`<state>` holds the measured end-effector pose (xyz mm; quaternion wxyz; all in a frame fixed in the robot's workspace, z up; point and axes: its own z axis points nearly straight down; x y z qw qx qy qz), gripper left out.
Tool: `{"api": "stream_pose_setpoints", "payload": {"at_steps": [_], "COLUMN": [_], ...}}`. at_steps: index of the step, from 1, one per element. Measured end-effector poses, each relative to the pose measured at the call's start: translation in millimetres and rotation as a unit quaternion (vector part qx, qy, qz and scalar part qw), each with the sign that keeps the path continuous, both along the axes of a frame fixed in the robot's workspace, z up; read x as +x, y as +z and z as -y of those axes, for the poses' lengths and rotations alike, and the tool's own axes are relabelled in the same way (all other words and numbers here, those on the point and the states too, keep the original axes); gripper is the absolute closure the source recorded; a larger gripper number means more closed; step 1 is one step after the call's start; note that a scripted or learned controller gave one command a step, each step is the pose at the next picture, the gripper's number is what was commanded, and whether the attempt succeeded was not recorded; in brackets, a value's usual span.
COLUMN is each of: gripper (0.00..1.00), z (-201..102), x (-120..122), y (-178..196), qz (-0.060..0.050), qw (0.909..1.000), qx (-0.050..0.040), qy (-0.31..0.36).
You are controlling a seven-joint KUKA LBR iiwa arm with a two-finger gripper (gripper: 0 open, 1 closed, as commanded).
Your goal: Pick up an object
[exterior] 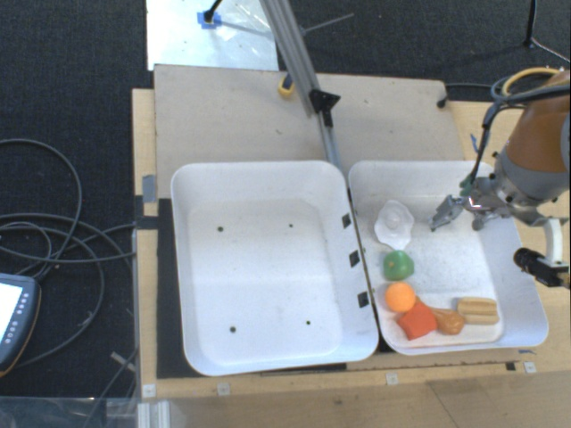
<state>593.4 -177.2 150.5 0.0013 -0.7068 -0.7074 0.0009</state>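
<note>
The right bin (526, 324) holds several objects. A white crumpled piece (393, 224) lies near its left wall, with a green ball (398, 264) and an orange ball (401, 297) below it. At the bin's front are a red block (416, 321), a small orange-brown piece (450, 322) and a tan bun-shaped piece (477, 309). My gripper (460, 220) hovers over the bin's upper right part, to the right of the white piece. It is open, with nothing between its fingers.
The left bin (259, 266) sits beside the right one, their rims touching. A grey pole (294, 47) slants across the back of the bench. Cables and a pendant (13, 315) lie on the floor at the left.
</note>
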Motion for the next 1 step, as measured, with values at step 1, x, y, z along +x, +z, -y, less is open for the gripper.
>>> {"api": "stream_pose_setpoints", "payload": {"at_steps": [1], "gripper": [0.0], "z": [0.9], "x": [4.2], "y": [-61.5], "qz": [0.0], "qw": [1.0], "qx": [0.0002], "qy": [0.0]}}
